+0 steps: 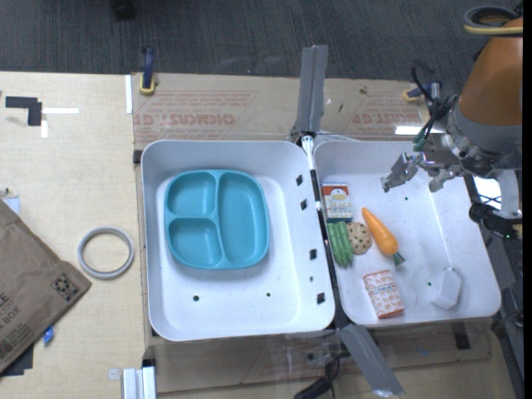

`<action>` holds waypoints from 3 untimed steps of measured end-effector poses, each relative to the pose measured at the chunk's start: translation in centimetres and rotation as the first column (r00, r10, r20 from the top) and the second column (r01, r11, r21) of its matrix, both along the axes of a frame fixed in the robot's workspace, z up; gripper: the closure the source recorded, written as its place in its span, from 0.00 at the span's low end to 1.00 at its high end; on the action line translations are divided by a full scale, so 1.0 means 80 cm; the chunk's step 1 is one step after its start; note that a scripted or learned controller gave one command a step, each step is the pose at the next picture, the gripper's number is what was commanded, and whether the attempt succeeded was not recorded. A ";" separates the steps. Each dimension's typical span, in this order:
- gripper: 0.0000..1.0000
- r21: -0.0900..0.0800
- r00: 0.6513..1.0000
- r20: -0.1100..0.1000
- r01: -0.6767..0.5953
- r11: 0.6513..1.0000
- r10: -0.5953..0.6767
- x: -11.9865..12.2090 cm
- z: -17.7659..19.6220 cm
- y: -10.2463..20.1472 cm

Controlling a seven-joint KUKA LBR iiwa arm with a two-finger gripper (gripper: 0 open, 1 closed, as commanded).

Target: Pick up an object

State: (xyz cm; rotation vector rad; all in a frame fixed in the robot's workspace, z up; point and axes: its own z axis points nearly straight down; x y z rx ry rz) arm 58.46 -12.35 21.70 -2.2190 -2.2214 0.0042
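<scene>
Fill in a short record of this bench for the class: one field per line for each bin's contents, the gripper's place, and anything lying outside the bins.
left bin: blue divided plate
right bin: carrot, cookie, green vegetable, orange-white box, small carton, pale white object
gripper: above the right bin's far end, apart from every item
outside bins: tape ring and cardboard box, left of the left bin

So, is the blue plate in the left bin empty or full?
Empty. The blue plate lies flat in the left bin, and all three compartments show bare blue.
</scene>
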 end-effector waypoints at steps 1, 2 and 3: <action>0.00 0.000 0.999 0.005 -0.043 0.999 0.043 -0.041 -0.155 0.021; 1.00 0.001 0.999 0.006 -0.039 0.999 0.039 -0.041 -0.144 0.020; 1.00 0.000 0.992 0.000 0.129 0.992 -0.129 -0.134 -0.033 0.041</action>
